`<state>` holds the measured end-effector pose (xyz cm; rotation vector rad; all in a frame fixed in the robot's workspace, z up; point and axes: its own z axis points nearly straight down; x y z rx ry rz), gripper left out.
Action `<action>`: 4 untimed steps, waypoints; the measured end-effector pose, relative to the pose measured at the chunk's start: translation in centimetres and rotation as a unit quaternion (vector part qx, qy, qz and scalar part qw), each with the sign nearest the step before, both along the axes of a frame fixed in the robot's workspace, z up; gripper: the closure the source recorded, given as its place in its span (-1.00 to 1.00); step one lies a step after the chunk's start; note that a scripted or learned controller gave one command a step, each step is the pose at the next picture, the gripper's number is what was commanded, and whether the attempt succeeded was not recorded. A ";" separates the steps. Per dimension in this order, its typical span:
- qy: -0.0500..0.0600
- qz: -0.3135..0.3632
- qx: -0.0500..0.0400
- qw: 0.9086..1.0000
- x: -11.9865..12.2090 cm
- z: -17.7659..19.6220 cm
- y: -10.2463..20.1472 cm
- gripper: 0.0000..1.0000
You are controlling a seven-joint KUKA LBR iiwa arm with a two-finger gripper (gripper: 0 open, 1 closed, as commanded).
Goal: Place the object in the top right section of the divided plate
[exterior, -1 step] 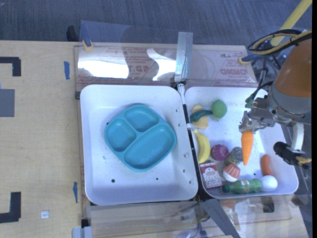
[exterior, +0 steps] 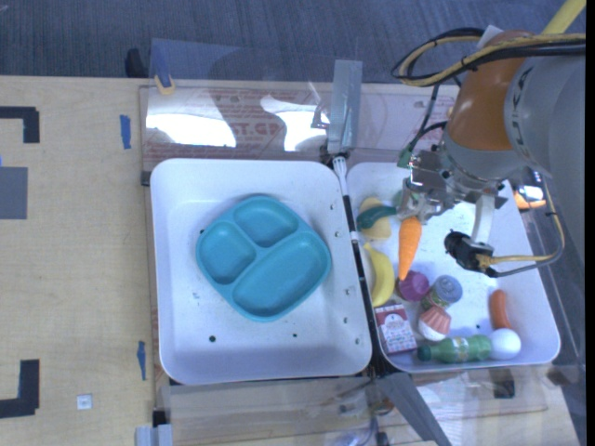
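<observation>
A blue divided plate [exterior: 263, 255] lies in the left white bin [exterior: 177, 333], rotated at a slant, with nothing in its three sections. Over the right bin [exterior: 539, 342], my gripper [exterior: 418, 204] reaches down from the grey and orange arm. An orange carrot [exterior: 407, 246] hangs point-down directly under the fingers, its thick top end pinched between them. The carrot is near the right bin's left wall, a short way right of the plate.
The right bin holds a yellow banana [exterior: 379, 275], a teal item [exterior: 376, 216], a purple piece [exterior: 414, 286], a grey can [exterior: 447, 290], a red box [exterior: 395, 329], a green bottle [exterior: 456, 348], a white egg [exterior: 506, 343] and a red sausage [exterior: 500, 308]. A ridge [exterior: 351, 249] divides the bins.
</observation>
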<state>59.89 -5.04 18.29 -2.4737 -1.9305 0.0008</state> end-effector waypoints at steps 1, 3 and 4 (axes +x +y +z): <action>-0.001 -0.003 -0.001 1.000 0.0 0.2 -0.4 -1.00; 0.000 -0.053 -0.001 0.999 -4.8 0.1 1.3 -1.00; 0.001 0.058 0.000 0.998 -11.0 0.1 6.2 -1.00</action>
